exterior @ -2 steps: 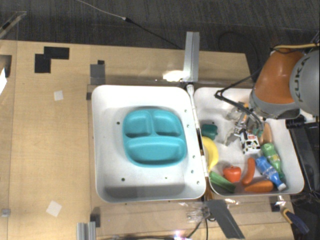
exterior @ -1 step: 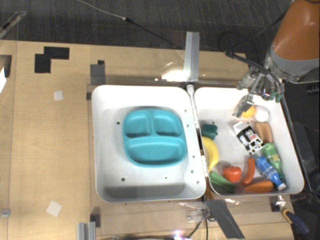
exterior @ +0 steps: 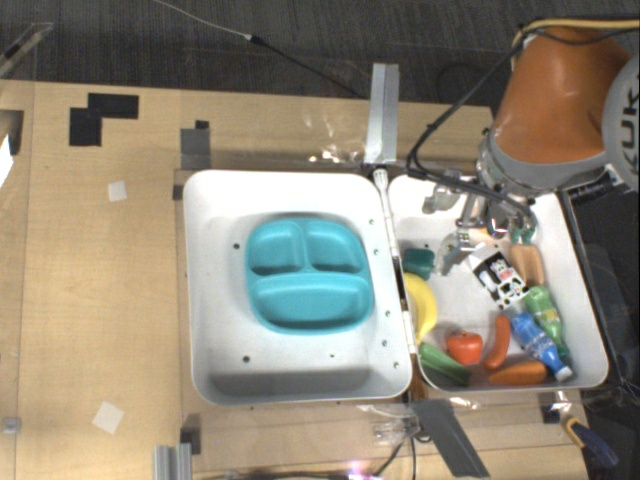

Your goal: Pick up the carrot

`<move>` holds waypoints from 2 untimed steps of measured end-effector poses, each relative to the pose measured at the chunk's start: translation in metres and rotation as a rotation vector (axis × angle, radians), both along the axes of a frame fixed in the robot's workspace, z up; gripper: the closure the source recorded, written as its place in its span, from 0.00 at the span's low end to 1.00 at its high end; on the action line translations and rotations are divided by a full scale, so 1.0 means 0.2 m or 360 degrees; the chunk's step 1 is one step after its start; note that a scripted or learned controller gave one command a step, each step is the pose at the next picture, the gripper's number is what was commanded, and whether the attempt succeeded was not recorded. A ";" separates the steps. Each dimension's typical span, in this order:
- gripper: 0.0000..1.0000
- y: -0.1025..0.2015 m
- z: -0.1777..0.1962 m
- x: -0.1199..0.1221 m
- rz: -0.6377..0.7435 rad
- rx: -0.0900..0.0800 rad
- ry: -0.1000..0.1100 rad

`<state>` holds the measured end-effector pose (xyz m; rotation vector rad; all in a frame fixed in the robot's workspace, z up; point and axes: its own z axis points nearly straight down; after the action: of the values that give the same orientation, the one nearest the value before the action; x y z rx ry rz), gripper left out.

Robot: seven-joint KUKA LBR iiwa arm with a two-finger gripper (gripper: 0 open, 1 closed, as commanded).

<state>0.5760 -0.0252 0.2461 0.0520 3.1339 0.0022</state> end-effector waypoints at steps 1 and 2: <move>0.00 0.20 -0.30 -0.11 0.0286 -0.0001 -0.0001; 0.00 0.16 -0.30 0.05 0.0038 0.0000 -0.0006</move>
<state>0.5866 0.0059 0.1869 0.0145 3.1305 0.0025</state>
